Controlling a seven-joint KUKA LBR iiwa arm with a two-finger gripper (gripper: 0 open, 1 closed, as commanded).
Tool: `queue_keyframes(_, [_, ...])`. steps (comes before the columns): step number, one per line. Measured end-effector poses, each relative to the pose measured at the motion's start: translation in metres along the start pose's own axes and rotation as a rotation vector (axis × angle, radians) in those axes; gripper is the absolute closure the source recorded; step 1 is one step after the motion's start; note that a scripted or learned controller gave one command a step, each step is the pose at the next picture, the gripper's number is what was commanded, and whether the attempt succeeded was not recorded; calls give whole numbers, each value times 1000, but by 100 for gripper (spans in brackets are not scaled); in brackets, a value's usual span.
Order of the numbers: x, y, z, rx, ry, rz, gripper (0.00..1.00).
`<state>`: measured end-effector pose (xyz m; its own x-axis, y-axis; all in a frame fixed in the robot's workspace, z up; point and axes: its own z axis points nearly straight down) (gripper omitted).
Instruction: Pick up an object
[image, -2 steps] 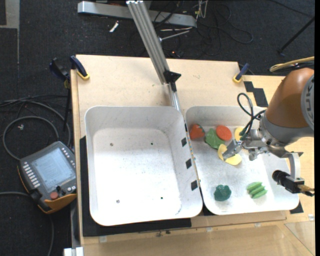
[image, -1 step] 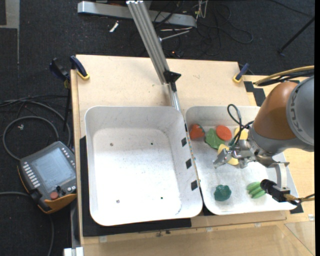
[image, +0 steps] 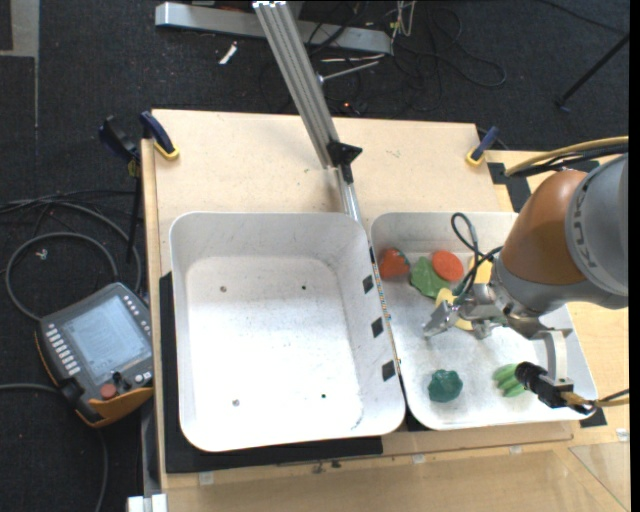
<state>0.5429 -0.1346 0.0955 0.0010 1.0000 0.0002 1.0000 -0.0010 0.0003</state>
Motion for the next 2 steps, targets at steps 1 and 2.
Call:
queue_keyframes(1, [0,1,-11,-2,0,0,100])
queue_keyframes(2, [3,-7,-59,-5,-1,-3,100])
